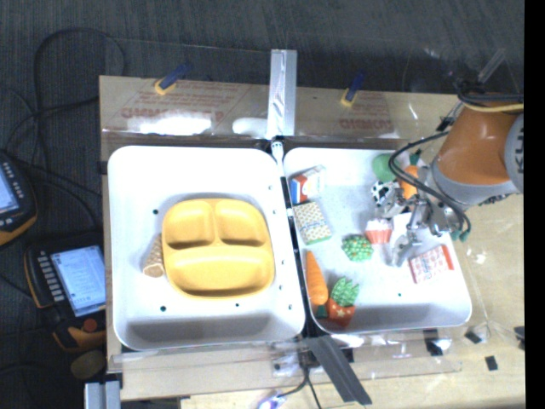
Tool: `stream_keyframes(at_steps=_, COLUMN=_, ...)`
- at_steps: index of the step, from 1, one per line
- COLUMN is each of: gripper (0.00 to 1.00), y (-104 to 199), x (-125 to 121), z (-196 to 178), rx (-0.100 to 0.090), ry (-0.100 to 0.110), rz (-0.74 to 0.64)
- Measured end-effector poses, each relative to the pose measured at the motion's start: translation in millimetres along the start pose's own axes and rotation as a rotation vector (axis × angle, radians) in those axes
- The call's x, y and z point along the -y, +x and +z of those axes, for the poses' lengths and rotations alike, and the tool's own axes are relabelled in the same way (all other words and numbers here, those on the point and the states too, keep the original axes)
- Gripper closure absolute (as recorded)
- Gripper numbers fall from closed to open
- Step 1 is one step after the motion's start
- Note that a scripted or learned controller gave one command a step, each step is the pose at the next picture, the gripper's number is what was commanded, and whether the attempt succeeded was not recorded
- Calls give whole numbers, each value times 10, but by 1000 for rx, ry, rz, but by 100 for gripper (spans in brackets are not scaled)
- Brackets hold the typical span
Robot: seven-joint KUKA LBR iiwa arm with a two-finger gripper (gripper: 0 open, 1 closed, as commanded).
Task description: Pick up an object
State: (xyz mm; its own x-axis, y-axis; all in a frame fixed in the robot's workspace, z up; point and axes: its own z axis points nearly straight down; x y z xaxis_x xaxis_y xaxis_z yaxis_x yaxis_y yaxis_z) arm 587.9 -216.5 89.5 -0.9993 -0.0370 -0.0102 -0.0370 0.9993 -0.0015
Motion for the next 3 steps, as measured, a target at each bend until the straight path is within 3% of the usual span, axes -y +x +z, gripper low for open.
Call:
stream_keyframes(at_steps=1, gripper=0, y=-687, x=80, z=63, rx=-76, ry=-20, rz=21)
stream_keyframes(at_steps=2, gripper=0, y=176, x=72, z=1, rx=-3, ry=2, rz=20)
stream_keyframes(at_steps=3, gripper=0, y=-460, x=49, z=20, rx=-2, ry=-3, rz=43)
